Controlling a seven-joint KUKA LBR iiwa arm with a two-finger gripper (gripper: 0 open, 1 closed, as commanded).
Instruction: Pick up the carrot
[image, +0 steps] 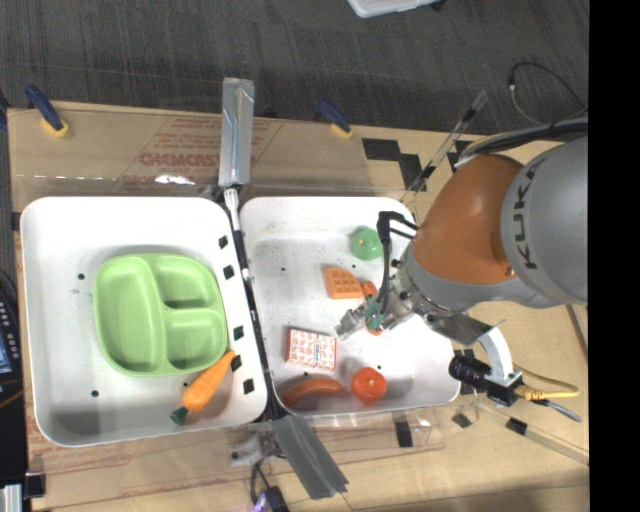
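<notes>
The tool (368, 318) hovers over the right bin (300, 225), grip state unclear; the carrot (207, 385) lies in the left bin (50, 300).

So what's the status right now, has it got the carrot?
Gripper over right bin, no carrot in it. Carrot in left bin, beside green tray. Bin walls between them.

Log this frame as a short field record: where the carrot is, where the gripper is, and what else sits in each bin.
carrot: left bin, near its front right corner, beside the green tray, lying free
gripper: over the middle of the right bin, apart from the carrot
left bin: green tray with compartments
right bin: green round item, orange cracker block, patterned box, tomato, brownish item at front wall
task status: carrot not yet picked
</notes>
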